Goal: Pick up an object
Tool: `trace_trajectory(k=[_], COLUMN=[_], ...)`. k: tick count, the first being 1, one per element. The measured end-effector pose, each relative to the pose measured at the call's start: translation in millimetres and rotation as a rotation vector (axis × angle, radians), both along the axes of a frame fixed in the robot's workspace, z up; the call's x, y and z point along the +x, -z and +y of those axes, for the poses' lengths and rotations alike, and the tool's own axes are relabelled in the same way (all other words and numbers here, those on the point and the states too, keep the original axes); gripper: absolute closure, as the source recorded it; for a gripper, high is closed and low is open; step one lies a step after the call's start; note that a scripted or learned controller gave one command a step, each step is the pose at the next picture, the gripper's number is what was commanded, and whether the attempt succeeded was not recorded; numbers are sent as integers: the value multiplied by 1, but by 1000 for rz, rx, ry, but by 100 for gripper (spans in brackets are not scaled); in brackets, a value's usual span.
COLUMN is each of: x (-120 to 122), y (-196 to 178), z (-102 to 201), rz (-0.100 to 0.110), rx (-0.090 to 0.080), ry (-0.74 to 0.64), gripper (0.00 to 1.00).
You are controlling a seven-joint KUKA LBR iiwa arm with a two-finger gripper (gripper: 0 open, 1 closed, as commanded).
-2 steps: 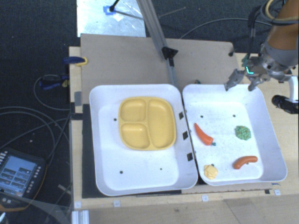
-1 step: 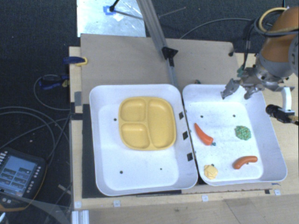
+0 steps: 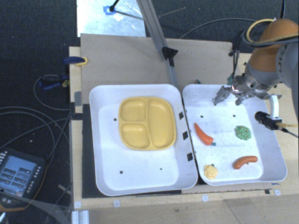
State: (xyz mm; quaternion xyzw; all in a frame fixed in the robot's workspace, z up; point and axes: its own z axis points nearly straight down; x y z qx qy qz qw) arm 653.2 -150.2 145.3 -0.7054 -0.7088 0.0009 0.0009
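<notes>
Grey arm's gripper (image 3: 232, 96) above right bin (image 3: 280, 167), jaws spread wide, holding nothing

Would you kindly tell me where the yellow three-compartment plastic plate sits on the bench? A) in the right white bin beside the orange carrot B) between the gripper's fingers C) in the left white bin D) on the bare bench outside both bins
C: the yellow three-compartment plastic plate lies flat in the left white bin, while the orange carrot lies in the right white bin.

Yellow divided plate (image 3: 147, 123) in left bin (image 3: 103, 171), toy foods in right bin (image 3: 275, 171)
</notes>
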Motion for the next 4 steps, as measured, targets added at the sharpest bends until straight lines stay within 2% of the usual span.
trace_trajectory(k=[1, 2, 4], x=[-1, 2, -11], y=[52, 37, -70], z=[0, 0, -7], rz=[1, -8, -11], rx=[0, -1, -2], ry=[1, -1, 5], gripper=[0, 100, 100])
